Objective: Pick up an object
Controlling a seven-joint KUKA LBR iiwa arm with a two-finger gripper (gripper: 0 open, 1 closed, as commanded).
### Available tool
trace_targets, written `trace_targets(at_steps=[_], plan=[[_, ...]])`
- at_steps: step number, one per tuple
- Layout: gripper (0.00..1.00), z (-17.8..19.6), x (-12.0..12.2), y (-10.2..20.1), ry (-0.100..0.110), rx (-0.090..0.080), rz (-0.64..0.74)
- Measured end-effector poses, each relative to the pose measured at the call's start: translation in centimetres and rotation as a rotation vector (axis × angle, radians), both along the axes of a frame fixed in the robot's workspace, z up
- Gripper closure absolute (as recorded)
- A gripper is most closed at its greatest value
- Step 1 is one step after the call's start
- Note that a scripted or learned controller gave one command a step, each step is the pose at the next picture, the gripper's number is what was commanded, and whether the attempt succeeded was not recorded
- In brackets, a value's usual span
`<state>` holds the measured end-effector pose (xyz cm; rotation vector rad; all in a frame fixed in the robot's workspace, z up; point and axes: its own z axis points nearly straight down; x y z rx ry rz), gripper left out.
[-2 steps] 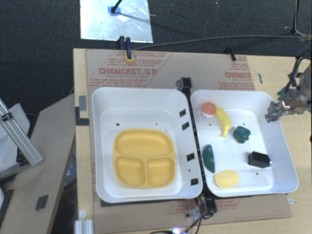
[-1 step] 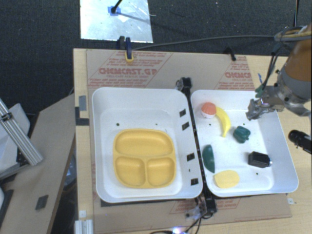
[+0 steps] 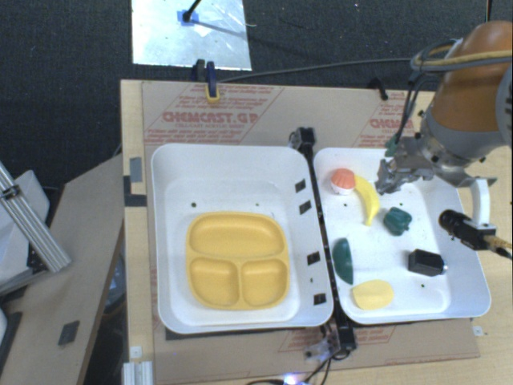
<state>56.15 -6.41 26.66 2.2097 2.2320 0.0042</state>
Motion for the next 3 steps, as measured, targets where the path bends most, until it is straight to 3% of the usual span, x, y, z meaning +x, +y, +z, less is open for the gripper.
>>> trace_targets(at_steps=[1, 3], plan=[[1.0, 0.1, 0.0, 5.1, 0.001, 0.0, 0.0], [1.0, -3.8, -0.6, 15.7, 0.003, 0.001, 0.0]])
